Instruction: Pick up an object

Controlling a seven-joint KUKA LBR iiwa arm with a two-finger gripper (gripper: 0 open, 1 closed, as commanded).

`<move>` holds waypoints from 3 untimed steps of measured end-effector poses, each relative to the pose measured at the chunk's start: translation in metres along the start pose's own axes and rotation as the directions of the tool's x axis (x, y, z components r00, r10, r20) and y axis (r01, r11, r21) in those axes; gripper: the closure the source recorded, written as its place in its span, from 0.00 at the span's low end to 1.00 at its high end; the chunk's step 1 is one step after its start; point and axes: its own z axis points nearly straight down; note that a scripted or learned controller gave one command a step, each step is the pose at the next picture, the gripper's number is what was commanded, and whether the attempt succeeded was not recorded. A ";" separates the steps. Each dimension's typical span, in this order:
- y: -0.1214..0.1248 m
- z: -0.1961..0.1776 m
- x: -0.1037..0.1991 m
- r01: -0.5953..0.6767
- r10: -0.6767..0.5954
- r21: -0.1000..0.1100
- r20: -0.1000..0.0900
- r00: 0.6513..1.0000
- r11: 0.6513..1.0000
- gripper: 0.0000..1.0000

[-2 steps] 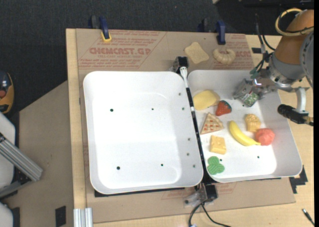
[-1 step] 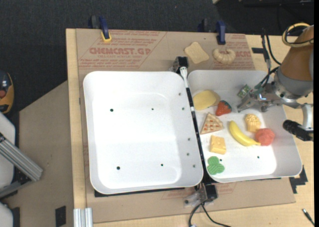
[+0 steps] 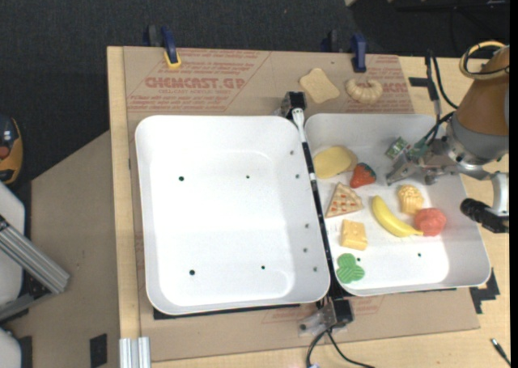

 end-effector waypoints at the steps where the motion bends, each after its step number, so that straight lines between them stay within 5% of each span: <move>1: 0.049 0.002 0.000 0.000 0.000 0.003 -0.002 1.000 1.000 0.00; 2: 0.014 -0.112 -0.003 -0.005 0.005 -0.010 0.012 1.000 1.000 0.00; 3: 0.014 -0.115 -0.002 -0.003 0.003 -0.004 0.011 1.000 1.000 1.00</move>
